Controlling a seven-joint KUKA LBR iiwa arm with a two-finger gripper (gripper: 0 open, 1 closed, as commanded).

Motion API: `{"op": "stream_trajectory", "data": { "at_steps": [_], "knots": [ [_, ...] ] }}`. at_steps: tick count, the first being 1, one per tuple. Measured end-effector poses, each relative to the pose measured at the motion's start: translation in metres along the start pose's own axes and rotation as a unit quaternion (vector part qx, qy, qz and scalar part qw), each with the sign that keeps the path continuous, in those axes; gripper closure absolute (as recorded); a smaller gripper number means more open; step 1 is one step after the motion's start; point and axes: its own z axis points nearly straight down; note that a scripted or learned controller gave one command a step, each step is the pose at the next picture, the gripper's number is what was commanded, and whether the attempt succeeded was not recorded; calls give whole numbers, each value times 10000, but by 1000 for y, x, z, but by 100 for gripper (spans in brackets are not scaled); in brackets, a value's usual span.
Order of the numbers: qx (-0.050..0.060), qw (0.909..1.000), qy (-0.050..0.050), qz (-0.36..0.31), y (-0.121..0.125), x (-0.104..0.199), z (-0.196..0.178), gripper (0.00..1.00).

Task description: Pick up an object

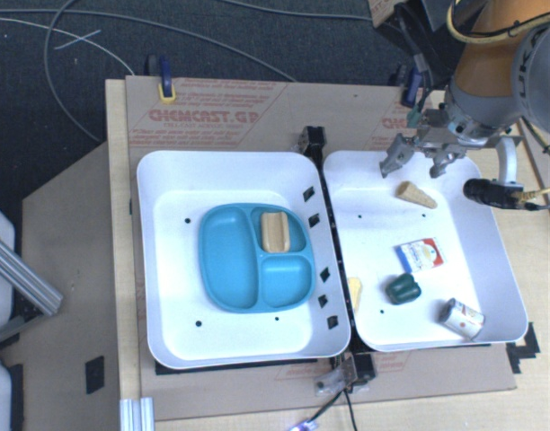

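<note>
My gripper (416, 162) hangs open over the far end of the right bin (491, 241), nothing between its fingers. Just below and right of it lies a tan wedge (417, 195). Farther toward the front of that bin are a small blue and white box (420, 256), a dark green round object (403, 288) and a small silver can (461, 319) on its side. A thin yellowish piece (354, 293) rests against the right bin's left wall.
The left bin (167, 241) holds a blue divided plate (254, 257) with a tan block (275, 232) in its upper right compartment. Black clips run along the divider between the bins. Grey cables trail on the dark floor behind the bench.
</note>
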Motion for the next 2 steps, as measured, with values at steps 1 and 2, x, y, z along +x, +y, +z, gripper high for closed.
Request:
{"op": "stream_trajectory", "data": {
  "at_steps": [1,2],
  "knots": [
    [-77,10000,-11,-14,3,0,-9,0],
    [-51,10000,-8,-9,-3,-2,51,0]
  ]
}}
